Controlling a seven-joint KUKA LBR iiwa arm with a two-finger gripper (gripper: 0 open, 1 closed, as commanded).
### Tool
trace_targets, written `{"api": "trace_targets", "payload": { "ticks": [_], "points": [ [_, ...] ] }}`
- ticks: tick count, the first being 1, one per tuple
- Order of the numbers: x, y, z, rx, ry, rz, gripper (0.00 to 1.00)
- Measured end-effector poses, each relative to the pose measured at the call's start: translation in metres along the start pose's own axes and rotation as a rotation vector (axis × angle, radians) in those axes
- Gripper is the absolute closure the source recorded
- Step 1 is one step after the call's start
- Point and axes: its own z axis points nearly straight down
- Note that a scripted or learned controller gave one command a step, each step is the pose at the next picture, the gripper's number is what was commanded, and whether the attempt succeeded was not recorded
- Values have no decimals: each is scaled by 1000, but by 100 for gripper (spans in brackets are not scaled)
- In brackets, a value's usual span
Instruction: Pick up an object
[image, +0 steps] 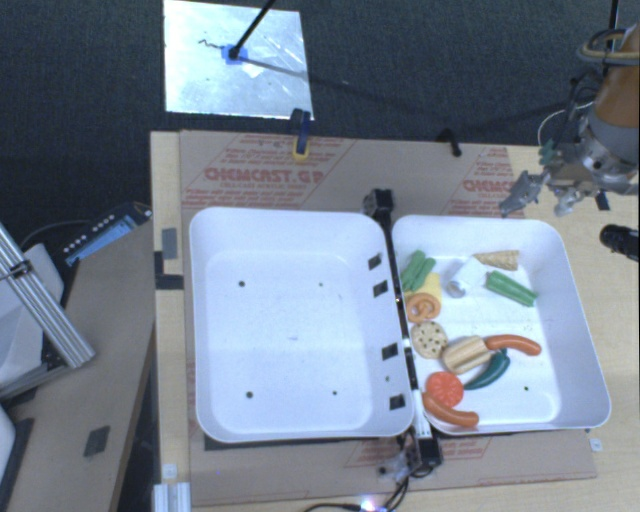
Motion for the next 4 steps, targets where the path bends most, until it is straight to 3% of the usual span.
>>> {"api": "trace_targets", "payload": {
  "ticks": [1,2,4],
  "points": [
    [0,1,-12,-4,-1,-3,100],
    [29,3,-128,-14,-2,-5,100],
    [119,2,-207,-4,1,-6,100]
  ]
}}
